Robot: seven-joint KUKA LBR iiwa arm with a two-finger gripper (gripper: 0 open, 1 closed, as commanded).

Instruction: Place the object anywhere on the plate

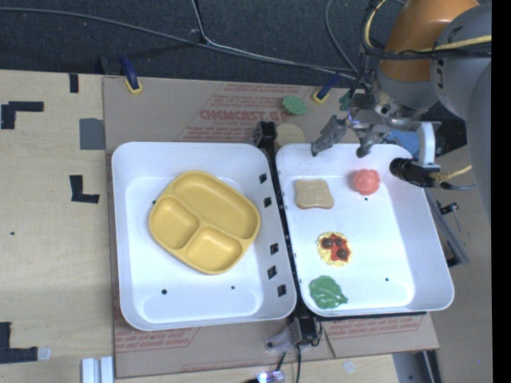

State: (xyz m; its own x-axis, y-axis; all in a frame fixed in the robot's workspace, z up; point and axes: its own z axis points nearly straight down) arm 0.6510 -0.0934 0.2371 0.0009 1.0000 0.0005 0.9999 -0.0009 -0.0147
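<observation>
A yellow divided plate [204, 221] lies in the left bin [136, 294]. The right bin [399, 270] holds a tan toast slice [313, 194], a red-pink ball-like item [366, 181], a small pizza piece with red dots [334, 248] and a green leafy piece [327, 292]. My gripper [345, 140] hangs above the right bin's far edge, its two fingers [323, 143] spread open with nothing between them. It sits up and left of the red item and beyond the toast.
A small green object [294, 104] rests on the cardboard behind the bins. Black clips [266, 133] sit along the divide between the bins. Cables cross the dark area at the top. The arm's orange band [427, 22] fills the upper right.
</observation>
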